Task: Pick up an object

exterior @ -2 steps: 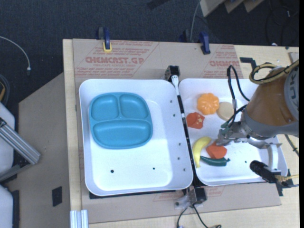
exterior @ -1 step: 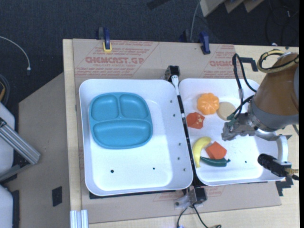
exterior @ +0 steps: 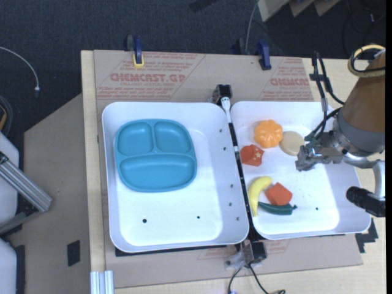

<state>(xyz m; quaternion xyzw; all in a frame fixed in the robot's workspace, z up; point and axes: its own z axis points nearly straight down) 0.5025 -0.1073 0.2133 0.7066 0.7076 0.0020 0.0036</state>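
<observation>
In the right bin (exterior: 324, 216) lie several toy foods: an orange fruit (exterior: 268, 133), a beige round piece (exterior: 291, 142), a red piece (exterior: 252, 155), a yellow banana (exterior: 258, 192), a red-orange block (exterior: 279, 194) and a dark green pepper (exterior: 276, 209). My gripper (exterior: 305, 161) hangs over the right bin, just right of and below the beige piece. Nothing shows between its tips.
The left bin (exterior: 208, 219) holds a blue divided plate (exterior: 156, 155). A black divider bar (exterior: 231, 136) runs between the bins. Blue clamps (exterior: 137, 46) (exterior: 264, 52) stand at the bench's far edge. The arm's grey and orange body (exterior: 367, 112) covers the right bin's right side.
</observation>
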